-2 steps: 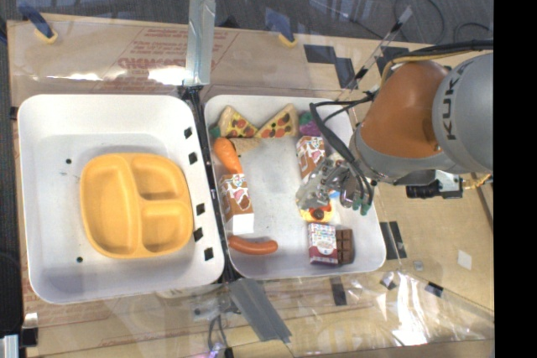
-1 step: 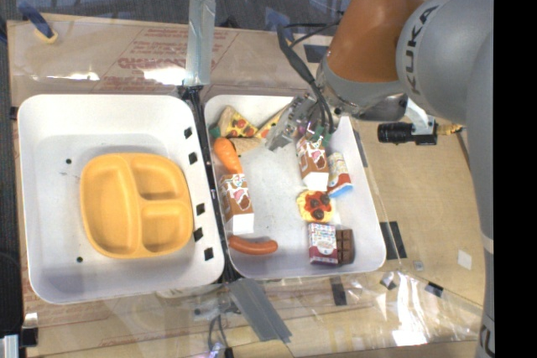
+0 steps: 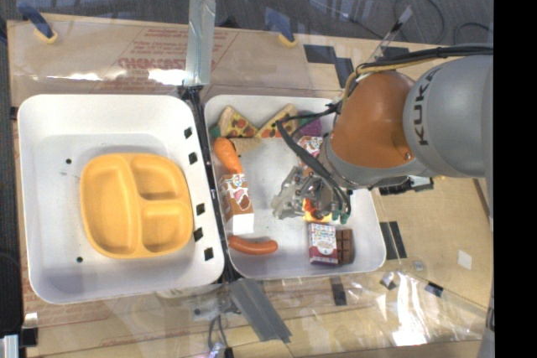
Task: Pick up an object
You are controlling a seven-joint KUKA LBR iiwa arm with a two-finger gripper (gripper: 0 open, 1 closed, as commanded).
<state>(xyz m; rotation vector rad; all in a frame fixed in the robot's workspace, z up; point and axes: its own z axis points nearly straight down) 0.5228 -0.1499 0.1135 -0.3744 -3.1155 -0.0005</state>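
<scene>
Clutter crowds my gripper [image 3: 304, 195] in the right bin [image 3: 369, 251]; grip state I cannot tell; chocolate bar [image 3: 323, 243] could get knocked aside.

The grey arm [image 3: 449, 117] comes in from the right edge of the frame, bulky and bent downward. Its orange band [image 3: 373, 126] sits right of centre. Below that, the hand [image 3: 304, 199] points down and to the left, a tangle of metal and wires, just below centre.

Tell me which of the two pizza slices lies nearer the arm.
The right slice, at the far wall of the right bin, beside the orange band. The other slice sits further left, near the carrot.
</scene>
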